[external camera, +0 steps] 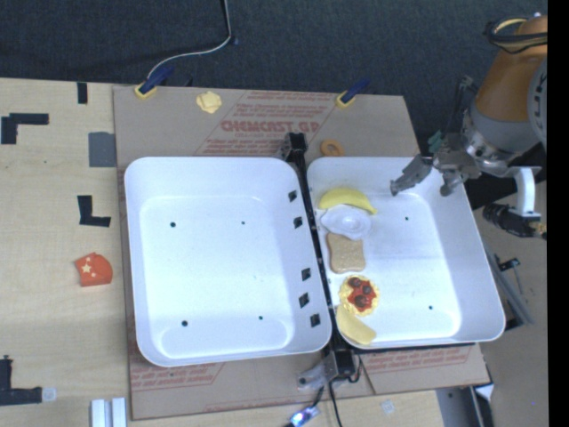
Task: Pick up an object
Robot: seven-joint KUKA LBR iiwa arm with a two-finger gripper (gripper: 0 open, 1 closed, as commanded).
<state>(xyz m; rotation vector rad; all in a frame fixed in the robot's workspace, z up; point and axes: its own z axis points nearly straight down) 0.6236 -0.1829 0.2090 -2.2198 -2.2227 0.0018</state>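
Along the left wall of the right bin (pixel 444 265) lie several toy foods: a yellow banana (pixel 345 200), a white round lid (pixel 348 223), a slice of toast (pixel 347 254), a small pizza-like piece with red topping (pixel 359 295) and a yellow wedge (pixel 358 329). My gripper (pixel 427 180) hangs over the bin's far right corner, well to the right of the banana. Its two fingers are spread, so it is open, and nothing sits between them.
The left bin (pixel 213 256) stands beside the right one, with black clips along the shared wall. A yellow lump (pixel 209 101) and a small orange ring (pixel 331 148) lie on the cardboard behind the bins. A red piece (pixel 94 269) rests on the bench at far left.
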